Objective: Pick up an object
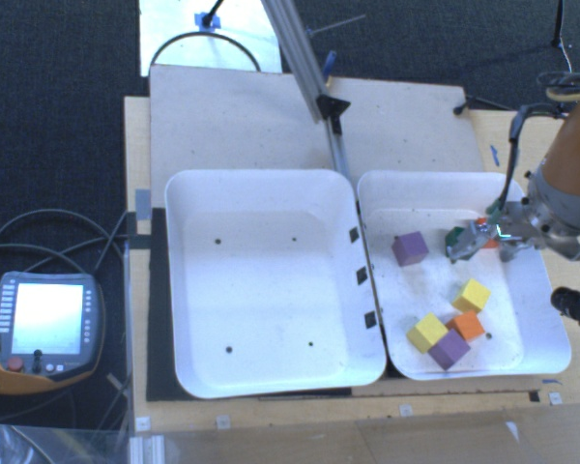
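Dark carpet surrounds a pale wooden bench (pixel 406 114) that carries two shallow white bins side by side. A teach pendant (pixel 41 332) lies on the floor off the bench's left edge.

The left bin (pixel 188 356) stands toward the bench's left edge. The right bin (pixel 541 356) holds the candidate objects: a purple block (pixel 410 248) near the bin's centre, well apart from the others; a yellow block (pixel 472 295) further toward the front edge; and, nearest the front edge, a tight cluster of a second yellow block (pixel 427 333), an orange block (pixel 469 326) and a second purple block (pixel 449 350), which touch or nearly touch.

Arm pose: the arm (pixel 565 177) enters over the bench's right edge, with the orange band above the grey wrist. The gripper (pixel 469 241) extends toward the left, over the right bin, just beside the lone purple block on its right. Something green shows at the tip. The state of the fingers cannot be told at this resolution, nor whether anything sits between them.

Recommended procedure, as a judgement: select the lone purple block, since it is nearest and has free space on all sides. Centre the gripper over the block, align it with two parallel faces, then descend. Avoid the front cluster; neighbouring blocks are likely to obstruct entry or be dragged along.
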Controlling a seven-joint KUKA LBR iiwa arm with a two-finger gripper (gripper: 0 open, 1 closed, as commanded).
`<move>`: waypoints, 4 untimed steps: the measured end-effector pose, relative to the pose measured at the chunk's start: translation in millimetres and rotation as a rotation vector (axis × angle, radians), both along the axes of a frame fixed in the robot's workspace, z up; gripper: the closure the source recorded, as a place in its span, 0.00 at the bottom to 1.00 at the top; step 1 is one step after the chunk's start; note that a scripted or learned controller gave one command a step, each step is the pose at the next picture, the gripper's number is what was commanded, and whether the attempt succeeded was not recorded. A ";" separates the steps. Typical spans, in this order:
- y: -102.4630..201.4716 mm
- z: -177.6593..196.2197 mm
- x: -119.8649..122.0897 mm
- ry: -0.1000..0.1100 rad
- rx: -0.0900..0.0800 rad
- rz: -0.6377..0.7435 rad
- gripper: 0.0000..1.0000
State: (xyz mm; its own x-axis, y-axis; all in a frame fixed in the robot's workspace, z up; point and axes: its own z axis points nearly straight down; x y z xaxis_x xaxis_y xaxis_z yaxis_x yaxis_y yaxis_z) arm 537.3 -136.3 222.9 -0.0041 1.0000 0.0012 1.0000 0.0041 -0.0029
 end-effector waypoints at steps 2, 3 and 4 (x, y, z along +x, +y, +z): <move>4.1 -43.5 -6.4 0.000 0.000 -0.002 0.00; 3.3 -87.8 0.4 -0.001 -0.001 -0.002 0.00; 3.1 -112.8 1.5 -0.007 -0.002 -0.001 0.00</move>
